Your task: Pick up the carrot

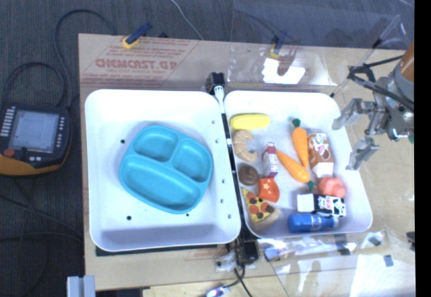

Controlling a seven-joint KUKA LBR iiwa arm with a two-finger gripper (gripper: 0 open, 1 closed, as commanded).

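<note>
- Carrot (pixel 299 138) lies in the right bin (pixel 350 174), left of the end effector (pixel 359 135)
- Long axis runs nearly up-down in view
- End effector fingers apart, empty

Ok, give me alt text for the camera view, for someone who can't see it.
Two carrots lie among toy food in the right white bin, while the robot's hand hovers at that bin's right edge, open and holding nothing. The left white bin holds a blue divided plate. A teach pendant sits on the floor at far left.
</note>
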